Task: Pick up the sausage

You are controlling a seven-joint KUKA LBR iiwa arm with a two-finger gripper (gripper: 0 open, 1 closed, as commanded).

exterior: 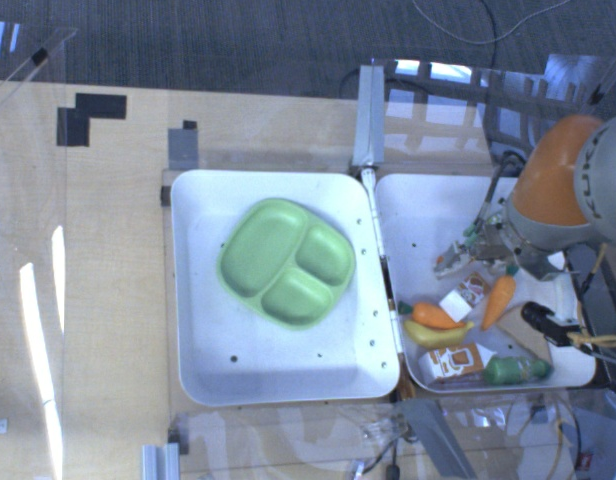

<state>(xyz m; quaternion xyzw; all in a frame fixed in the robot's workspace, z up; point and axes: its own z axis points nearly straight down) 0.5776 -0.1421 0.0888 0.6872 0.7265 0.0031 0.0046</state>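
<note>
The short reddish-brown sausage (475,288), identified only tentatively because it is small and partly covered, lies in the right-hand shallow white bin (428,208), in the middle of that bin's cluttered lower half. Its long axis cannot be read with confidence; it appears to run roughly from upper right to lower left. It lies just beside a small white block (455,304) at its lower left and an orange plastic carrot (498,301) at its right; whether it touches either cannot be told.

The two-finger gripper (466,254) hangs just above the sausage in the view, so the target lies a little down and to the right of the gripper tip. Whether the gripper is open or closed cannot be told, and nothing can be seen held in it.

The grey arm with the orange band (553,183) reaches in from the right and bends down steeply over the bin. In judgement, the coming move needs a small shift toward the sausage before descent, and the carrot is the nearest obstacle. The green sectioned plate (286,261) rests in the left-hand white bin (198,368), well apart.
</note>
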